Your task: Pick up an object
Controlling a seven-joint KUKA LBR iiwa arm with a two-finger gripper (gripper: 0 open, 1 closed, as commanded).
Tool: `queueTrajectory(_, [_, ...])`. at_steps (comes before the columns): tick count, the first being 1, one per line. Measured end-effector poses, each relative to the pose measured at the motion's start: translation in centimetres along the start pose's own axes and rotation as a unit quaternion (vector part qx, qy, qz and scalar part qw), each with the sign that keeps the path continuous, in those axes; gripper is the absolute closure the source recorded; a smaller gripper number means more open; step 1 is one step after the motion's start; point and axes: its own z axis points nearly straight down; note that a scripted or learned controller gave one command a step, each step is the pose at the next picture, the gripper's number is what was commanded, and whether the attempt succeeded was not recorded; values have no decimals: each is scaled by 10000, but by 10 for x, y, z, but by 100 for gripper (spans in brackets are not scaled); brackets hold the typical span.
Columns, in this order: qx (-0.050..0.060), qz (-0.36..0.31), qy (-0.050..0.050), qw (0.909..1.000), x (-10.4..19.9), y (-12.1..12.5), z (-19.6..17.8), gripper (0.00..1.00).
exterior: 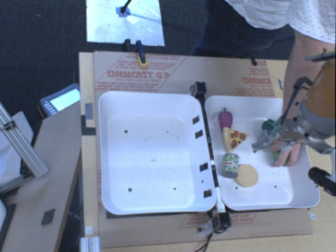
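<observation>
Grey pincer [261, 143] is hovering over the right bin [302, 199], at 3 o'clock of the pizza slice [234, 138]; finger state cannot be told, perhaps blurred.

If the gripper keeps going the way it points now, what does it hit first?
The gripper points toward the view's left, slightly down. Likely first contact is the pizza slice toy, or the right bin's floor before it; depth is unclear from one view.
</observation>
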Motion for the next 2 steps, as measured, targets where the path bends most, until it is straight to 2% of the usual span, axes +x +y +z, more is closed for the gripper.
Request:
queueTrajectory(1, [-105,-39,2,9999,69,34,-205,0])
queueTrajectory(2, [77,-36,8,10000,166,69,10,0])
